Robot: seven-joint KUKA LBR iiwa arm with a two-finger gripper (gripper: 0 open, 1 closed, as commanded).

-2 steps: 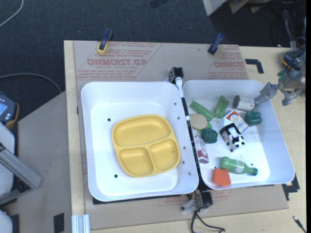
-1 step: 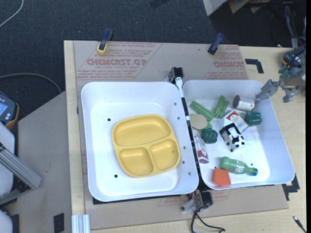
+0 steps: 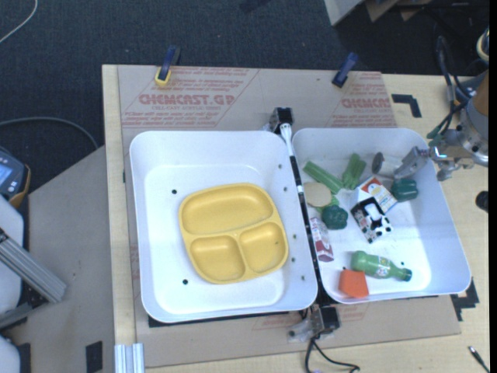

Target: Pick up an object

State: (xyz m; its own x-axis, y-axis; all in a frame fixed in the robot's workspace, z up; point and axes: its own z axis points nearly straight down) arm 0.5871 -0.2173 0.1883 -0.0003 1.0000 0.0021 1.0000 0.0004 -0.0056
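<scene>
From my remote seat, the biggest things matter least: the left bin [image 3: 151, 208] and the yellow divided tray [image 3: 231, 230] in it lie well apart from the fingers [image 3: 410, 163], far across the divider, so I doubt they can interfere. The right bin [image 3: 446, 243] is the worry. The gripper [image 3: 425, 171] hangs over its far right corner with its fingers spread and nothing between them, close to the bin wall, so a straight descent could catch the rim or pinch bare floor. The green bottle [image 3: 379, 266] lies on its side well below the fingers, near the front edge. Being round, I judge it would roll away from a sloppy pinch. The black-and-white carton [image 3: 373, 208] sits down-left of the fingers, tilted, and might twist out. The orange block [image 3: 354, 284] is farthest, beside the bottle. Nearest is the dark green piece [image 3: 404, 186], just under the left finger. It is the likely target, but a finger landing on top would only shove it toward the carton. The green stalks [image 3: 338, 177] further left crowd any sweep that way.
</scene>
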